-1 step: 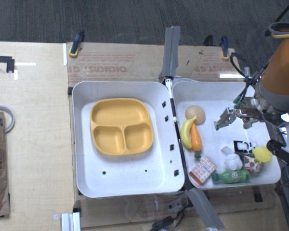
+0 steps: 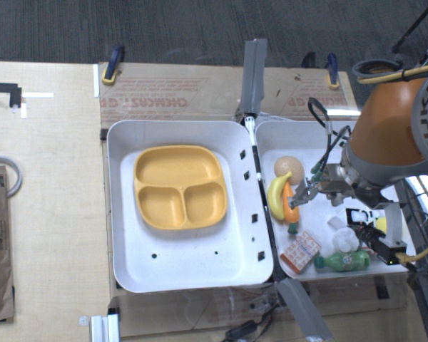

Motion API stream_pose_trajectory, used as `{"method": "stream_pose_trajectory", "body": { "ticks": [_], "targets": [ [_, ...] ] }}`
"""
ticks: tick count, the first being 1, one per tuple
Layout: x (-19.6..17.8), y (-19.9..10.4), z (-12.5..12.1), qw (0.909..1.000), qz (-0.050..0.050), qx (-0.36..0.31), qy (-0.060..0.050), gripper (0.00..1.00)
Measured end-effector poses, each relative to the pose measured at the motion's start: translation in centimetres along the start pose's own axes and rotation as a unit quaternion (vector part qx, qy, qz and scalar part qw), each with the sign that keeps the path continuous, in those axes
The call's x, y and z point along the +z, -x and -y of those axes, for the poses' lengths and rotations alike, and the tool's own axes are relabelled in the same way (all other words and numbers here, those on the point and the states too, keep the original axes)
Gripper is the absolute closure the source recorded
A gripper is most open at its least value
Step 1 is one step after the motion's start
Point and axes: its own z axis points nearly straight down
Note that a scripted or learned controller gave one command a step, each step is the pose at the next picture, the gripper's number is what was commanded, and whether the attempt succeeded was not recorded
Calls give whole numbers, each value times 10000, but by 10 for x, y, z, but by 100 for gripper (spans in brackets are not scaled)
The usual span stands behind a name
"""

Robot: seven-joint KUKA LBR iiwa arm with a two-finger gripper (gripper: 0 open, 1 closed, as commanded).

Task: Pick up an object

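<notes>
The right bin holds a yellow banana, an orange carrot lying against it, and a beige round ball just behind them. Nearer the front lie a small red-and-white box, a green bottle on its side and a crumpled white item. My gripper reaches in from the right and sits low over the carrot's upper end, right beside the banana. I see nothing lifted off the bin floor.
The left bin holds a yellow divided plate. A grey divider post stands between the bins at the back. Cables and a black-and-yellow part hang by the wrist over the right bin's right side.
</notes>
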Motion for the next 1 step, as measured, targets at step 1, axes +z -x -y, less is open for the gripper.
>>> {"method": "stream_pose_trajectory", "body": {
  "ticks": [1],
  "targets": [
    [0, -44, -32, 10000, 3, -6, 0, 0]
  ]
}}
